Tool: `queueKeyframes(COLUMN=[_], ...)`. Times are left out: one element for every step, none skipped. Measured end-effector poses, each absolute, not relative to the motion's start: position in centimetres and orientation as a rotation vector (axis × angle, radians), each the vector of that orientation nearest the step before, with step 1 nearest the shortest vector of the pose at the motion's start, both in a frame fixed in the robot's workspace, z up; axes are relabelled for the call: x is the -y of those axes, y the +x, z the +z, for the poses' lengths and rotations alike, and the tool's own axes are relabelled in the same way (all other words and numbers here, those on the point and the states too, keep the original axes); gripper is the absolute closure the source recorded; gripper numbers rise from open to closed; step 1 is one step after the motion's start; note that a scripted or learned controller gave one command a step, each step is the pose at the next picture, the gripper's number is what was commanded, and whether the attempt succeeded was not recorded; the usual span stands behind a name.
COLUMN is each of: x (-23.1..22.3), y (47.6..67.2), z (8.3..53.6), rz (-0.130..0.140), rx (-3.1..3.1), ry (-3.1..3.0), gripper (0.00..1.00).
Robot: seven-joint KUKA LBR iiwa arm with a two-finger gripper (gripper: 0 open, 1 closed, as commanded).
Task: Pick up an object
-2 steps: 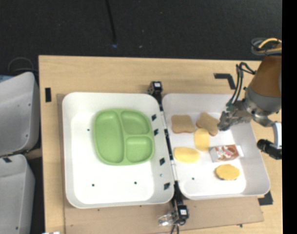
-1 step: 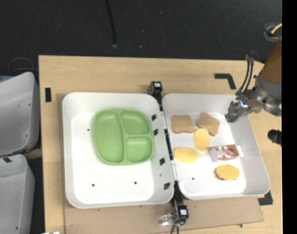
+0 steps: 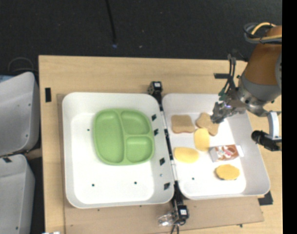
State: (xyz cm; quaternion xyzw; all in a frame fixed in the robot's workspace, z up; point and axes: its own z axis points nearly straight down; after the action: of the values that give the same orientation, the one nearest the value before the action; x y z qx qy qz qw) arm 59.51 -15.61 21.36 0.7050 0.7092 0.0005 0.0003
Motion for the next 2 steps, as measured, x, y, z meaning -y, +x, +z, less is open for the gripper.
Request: queueKeyframes(x=[10.7, 5.4], y=[59.2, 58.2], z=[21.4, 21.0], rz=[0.001, 0.0], rx=[-2.228, -2.228], ry=[2.215, 2.216], gripper=[1.0, 1.0])
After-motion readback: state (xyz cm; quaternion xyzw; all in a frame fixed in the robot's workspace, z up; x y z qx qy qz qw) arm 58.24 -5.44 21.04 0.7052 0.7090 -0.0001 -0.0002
